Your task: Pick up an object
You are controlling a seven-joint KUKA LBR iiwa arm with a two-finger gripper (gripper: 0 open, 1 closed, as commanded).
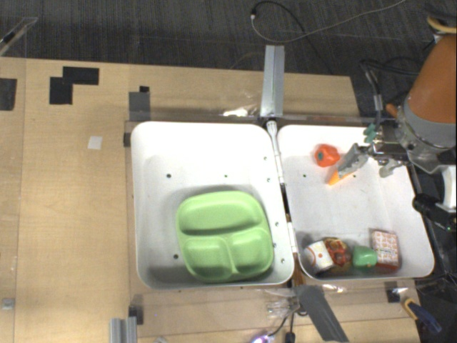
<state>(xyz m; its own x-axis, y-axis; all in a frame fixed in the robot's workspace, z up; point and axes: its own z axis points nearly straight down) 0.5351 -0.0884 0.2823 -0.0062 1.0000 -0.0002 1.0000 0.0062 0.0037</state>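
My gripper [363,171] hangs over the upper right part of the right bin [400,206], open, with nothing between its fingers. The left finger [350,163] points down and left toward a small orange piece [334,179] lying on the bin floor at its tip. A round orange-red object [325,155] sits just left of that. Along the bin's front wall lie a small can [318,255], a brown item [339,254], a green item [364,258] and a patterned red box [384,247].
The left bin [164,163] holds a green divided tray [225,234] in its front half. A metal post [273,77] stands at the back between the bins. Cables [371,77] run behind the right bin.
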